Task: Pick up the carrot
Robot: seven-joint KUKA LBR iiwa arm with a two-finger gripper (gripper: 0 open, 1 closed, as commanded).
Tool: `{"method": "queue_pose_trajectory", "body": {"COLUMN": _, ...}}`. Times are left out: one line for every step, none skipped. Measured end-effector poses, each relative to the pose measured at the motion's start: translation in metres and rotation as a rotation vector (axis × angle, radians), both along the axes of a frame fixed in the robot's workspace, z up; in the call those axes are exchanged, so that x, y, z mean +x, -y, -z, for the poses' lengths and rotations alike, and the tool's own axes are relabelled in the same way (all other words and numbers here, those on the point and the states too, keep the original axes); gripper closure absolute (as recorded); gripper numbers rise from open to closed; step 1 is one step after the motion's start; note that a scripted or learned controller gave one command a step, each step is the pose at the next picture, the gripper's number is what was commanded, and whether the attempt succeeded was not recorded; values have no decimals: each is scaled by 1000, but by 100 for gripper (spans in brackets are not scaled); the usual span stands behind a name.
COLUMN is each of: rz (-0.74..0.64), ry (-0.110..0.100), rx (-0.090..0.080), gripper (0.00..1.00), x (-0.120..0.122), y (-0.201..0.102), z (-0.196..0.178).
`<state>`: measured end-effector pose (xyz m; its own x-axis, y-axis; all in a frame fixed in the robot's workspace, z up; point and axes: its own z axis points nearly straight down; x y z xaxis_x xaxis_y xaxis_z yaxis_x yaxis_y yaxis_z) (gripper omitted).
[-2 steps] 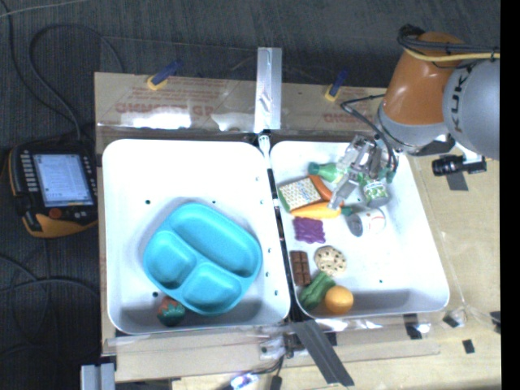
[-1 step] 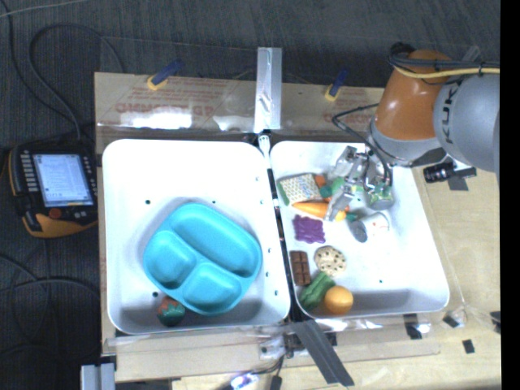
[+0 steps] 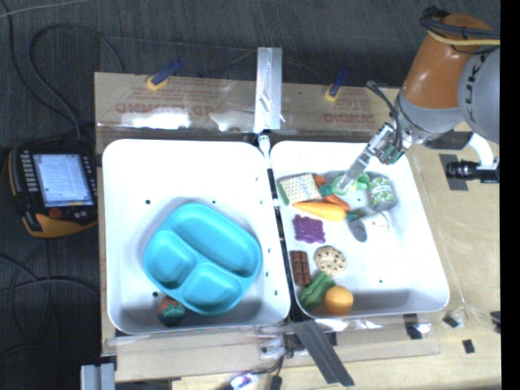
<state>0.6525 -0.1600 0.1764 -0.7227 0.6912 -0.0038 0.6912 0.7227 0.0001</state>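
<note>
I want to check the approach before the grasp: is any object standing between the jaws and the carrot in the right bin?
Nothing visible lies between them. The gripper is just above the long orange carrot in the shallow white right bin. Crowding is the concern: a green-and-white checkered block and a flat purple piece sit close beside it.

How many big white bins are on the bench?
2. The shallow white bin on the left holds a turquoise divided plastic plate. The shallow white bin on the right holds the toy food, including the orange carrot. None looks hidden.
</note>
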Motion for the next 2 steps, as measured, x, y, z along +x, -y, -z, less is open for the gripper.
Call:
{"method": "queue_pose_trajectory", "body": {"rz": -189, "ry": -1, "rx": 0, "gripper": 0, "x": -2, "y": -23, "z": 25}}
{"method": "queue_pose_trajectory", "body": {"rz": -266, "ry": 13, "rx": -3, "gripper": 0, "x": -27, "y": -33, "z": 83}}
